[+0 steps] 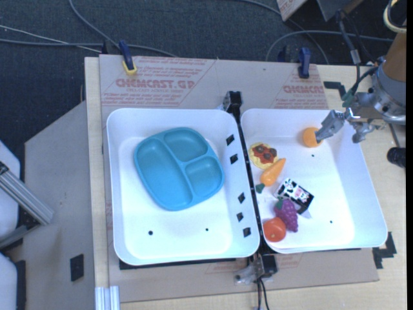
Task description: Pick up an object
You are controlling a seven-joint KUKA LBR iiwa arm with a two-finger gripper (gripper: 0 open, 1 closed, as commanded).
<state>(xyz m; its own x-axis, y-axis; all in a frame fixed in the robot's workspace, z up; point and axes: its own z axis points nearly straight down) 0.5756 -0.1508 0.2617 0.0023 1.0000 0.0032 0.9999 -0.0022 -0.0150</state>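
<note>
Over the right bin, the gripper hangs with its fingers spread and nothing between them, just beside the little orange ball, so I think it must next reach down and squeeze it.

Divided plate in left bin; toy foods in right bin.

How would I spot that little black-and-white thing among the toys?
Look in the right-hand white bin, at the cluster of toy food near its left wall. Just below the carrot and above the purple grapes lies the black-and-white carton, the only item patterned like cowhide.
</note>
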